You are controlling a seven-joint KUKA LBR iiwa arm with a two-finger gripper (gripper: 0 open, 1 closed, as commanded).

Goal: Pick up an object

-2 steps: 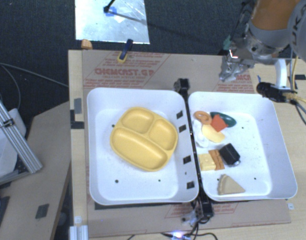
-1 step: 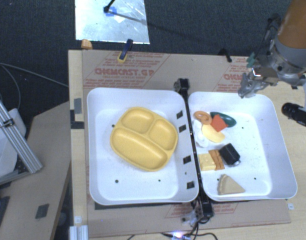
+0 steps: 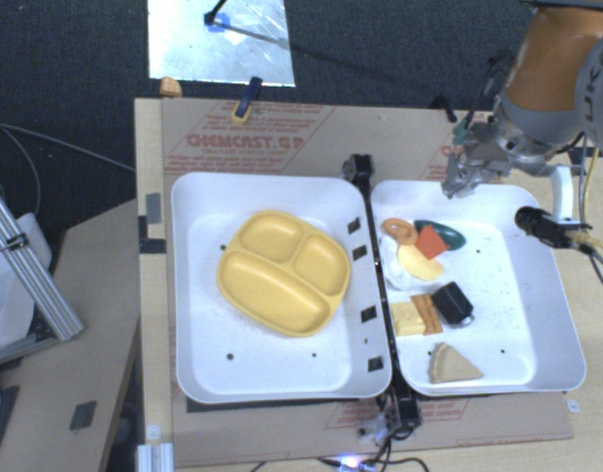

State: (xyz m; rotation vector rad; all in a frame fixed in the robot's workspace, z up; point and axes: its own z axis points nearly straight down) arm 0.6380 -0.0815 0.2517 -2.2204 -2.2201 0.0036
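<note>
- The claw [image 3: 465, 180] hangs over the far edge of the right bin [image 3: 537, 293], near that bin's far left corner, and nothing shows between its tips.
- I cannot tell whether it stands apart or together; from this slant the tip is a small grey blur.
- No object is lifted: every loose thing lies on the floor of a bin, so the pick, as I judge it, is yet to be made.
- The candidates sit in the right bin, bunched along its left side close to the divider: an orange ring [image 3: 398, 230] nearest the far edge, a red piece [image 3: 431, 241] lying on a dark green piece [image 3: 449, 233] just beside it, and a pale yellow lump [image 3: 419, 263] below them.
- Toward the middle of that bin lie a black block [image 3: 452, 303] and a tan and brown slab [image 3: 415, 315], touching or nearly so.
- A beige wedge [image 3: 452, 364] rests alone near the bin's near edge.
- The left bin [image 3: 198, 264] carries a yellow divided tray [image 3: 283, 271] around its middle.
- The orange ring and the red piece are the things closest to the claw, so they look the likeliest targets, though I cannot say which is meant.
- What is left is the whole of the work: come down over one object, close on it and raise it clear of the bin.
</note>
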